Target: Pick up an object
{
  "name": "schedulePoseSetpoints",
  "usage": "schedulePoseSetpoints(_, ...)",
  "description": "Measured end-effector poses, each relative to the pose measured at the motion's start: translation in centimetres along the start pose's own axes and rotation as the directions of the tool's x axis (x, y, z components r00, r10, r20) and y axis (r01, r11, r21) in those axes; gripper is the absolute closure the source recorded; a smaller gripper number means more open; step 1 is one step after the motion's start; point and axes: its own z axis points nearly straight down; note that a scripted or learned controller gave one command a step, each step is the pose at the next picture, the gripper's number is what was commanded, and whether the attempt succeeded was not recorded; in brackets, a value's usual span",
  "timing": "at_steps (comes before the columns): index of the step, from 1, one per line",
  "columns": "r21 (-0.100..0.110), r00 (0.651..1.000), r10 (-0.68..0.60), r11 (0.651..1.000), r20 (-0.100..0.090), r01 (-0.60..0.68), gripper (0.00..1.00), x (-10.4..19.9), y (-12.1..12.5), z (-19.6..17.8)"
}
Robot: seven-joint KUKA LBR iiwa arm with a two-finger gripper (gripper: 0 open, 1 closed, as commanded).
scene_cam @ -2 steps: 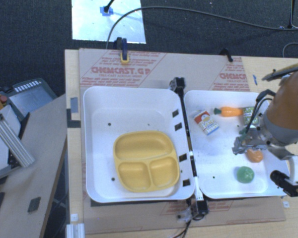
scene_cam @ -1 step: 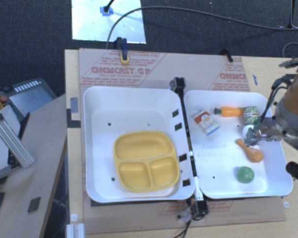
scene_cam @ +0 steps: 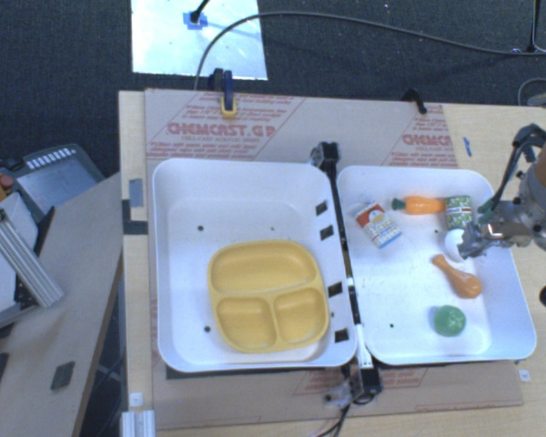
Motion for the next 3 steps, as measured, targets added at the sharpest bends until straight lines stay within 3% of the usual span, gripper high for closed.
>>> schedulePoseSetpoints(3,0.004,1.0,-0.005,1.0,-0.003,0.005,1.0,14.3,5.0,2.0)
